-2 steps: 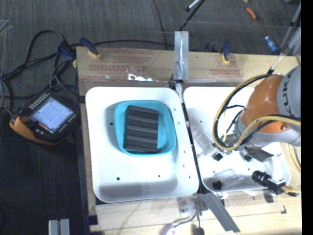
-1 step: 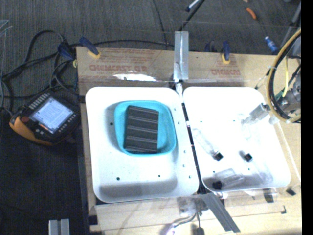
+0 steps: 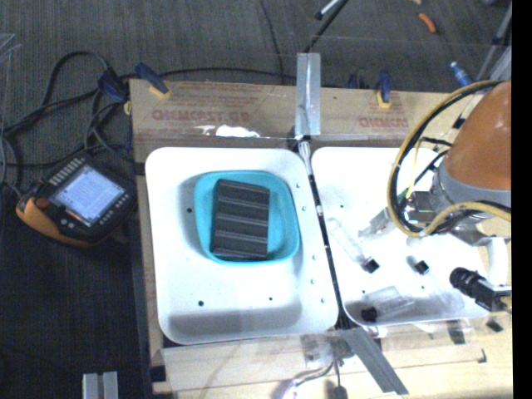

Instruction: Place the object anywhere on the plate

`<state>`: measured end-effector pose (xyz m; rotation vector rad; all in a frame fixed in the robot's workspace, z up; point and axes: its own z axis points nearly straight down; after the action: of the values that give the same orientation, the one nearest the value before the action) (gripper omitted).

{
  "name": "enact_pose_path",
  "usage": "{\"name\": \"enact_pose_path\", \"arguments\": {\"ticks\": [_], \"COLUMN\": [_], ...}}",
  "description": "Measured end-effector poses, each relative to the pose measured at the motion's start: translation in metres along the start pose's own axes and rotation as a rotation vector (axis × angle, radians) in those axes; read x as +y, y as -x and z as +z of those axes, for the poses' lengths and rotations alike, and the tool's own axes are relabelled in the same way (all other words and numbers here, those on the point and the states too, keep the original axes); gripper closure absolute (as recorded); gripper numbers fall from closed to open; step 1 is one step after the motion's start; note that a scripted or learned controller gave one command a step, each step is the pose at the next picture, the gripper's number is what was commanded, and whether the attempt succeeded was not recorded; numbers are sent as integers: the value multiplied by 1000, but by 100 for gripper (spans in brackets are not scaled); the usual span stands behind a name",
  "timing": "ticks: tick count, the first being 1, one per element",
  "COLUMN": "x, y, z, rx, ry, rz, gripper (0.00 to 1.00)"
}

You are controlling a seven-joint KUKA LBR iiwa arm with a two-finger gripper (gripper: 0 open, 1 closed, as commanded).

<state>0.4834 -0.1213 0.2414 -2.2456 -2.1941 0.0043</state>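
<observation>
A dark grey ribbed block (image 3: 242,218) lies flat on the blue plate (image 3: 285,223), which sits in the left white bin (image 3: 170,298). Nothing touches the block. My gripper (image 3: 395,265) hangs over the right white bin (image 3: 332,173), well to the right of the plate. Its two black fingertips (image 3: 371,264) stand apart, and nothing is between them, so it is open. The orange-banded wrist (image 3: 495,140) and looping cables (image 3: 416,181) hide the right part of that bin.
A metal divider (image 3: 320,223) runs between the two bins. A clear plastic piece with a dark end (image 3: 384,303) lies by the right bin's front wall. A teach pendant (image 3: 79,199) rests on the floor at the left. Clamps hold the cardboard backboard (image 3: 216,110).
</observation>
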Motion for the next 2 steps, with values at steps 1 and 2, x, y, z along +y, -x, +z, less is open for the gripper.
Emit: {"name": "enact_pose_path", "arguments": {"ticks": [1,2], "x": [2,0], "y": [73,-9], "z": [-48,44], "rx": [-2,1], "ry": [3,-1], "rz": [-122,22], "gripper": [0,0]}}
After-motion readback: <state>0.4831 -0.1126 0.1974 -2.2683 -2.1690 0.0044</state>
